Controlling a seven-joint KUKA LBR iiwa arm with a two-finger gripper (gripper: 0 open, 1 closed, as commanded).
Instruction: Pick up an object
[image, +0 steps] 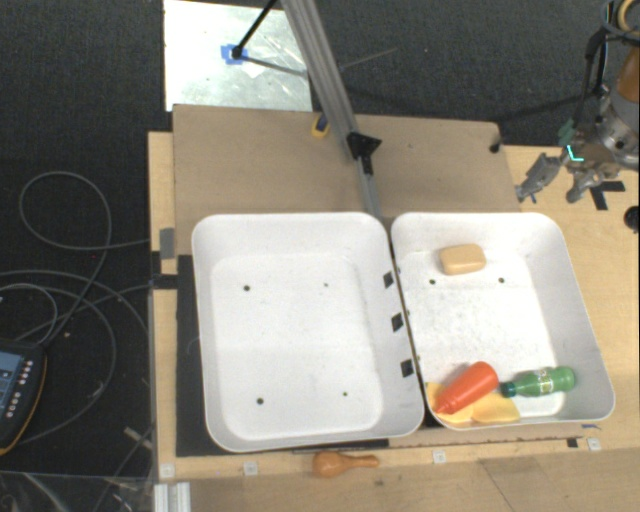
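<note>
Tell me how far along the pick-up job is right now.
Nothing looks done yet. The end effector hovers beyond the right bin's far corner, fingers spread, holding nothing. Still left: descend and grasp something, such as the tan block, orange carrot or green bottle.

Matt white plastic bins (300, 240); glossy green plastic bottle (540, 381)

We see the grey metal claw (556, 182) hanging open above the brown counter (430, 160), just beyond the far right corner of the right shallow white bin (575, 300). In that bin a tan rounded block (462, 260) lies toward the far side; an orange carrot-shaped toy (466, 387), a yellow piece (494, 410) and a green bottle (540, 381) cluster along its near edge. The left shallow white bin (205, 330) sits alongside.
</note>
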